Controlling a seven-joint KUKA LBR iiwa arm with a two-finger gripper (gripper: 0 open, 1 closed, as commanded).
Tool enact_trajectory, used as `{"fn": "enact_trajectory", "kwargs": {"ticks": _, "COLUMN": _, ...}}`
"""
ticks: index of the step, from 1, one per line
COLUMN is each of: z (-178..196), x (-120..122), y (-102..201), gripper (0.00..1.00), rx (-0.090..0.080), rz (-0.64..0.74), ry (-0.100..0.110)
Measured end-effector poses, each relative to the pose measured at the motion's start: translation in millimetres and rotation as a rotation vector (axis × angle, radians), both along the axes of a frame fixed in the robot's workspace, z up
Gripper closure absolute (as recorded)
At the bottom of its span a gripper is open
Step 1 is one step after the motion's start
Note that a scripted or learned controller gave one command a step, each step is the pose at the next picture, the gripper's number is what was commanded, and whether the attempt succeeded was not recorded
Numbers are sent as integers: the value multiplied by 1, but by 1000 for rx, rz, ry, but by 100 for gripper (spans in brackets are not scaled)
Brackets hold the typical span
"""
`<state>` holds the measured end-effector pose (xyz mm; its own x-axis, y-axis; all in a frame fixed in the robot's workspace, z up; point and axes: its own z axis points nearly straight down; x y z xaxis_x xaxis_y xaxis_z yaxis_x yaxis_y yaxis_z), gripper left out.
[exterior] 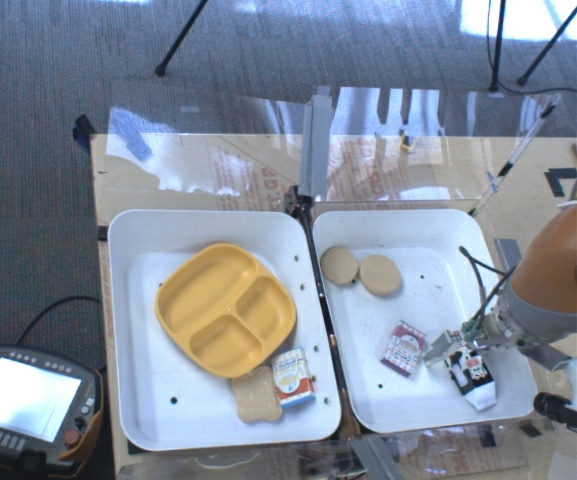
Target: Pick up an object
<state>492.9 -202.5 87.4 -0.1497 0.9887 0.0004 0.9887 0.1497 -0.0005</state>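
The right bin [423, 420] holds two tan round discs [340, 265] [379, 275] near its far left, a small red packet [404, 349] in the middle, and a black-and-white carton [472, 375] near its front right corner. My gripper [455, 351] hangs low over the right bin's front right part, just above and to the left of the black-and-white carton and right of the red packet. The carton lies partly under the gripper's tip; whether they touch is unclear.
The left bin [133, 268] holds a yellow divided plate [226, 309], a slice of toast [256, 396] and a small carton [293, 376] beside it at the front. A metal post [313, 153] stands behind the bins. A teach pendant [28, 398] lies on the floor at left.
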Motion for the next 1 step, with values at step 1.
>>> {"fn": "enact_trajectory", "kwargs": {"ticks": 1, "z": 8, "x": -1, "y": 0, "gripper": 100, "rx": 3, "rz": 1, "ry": 4}}
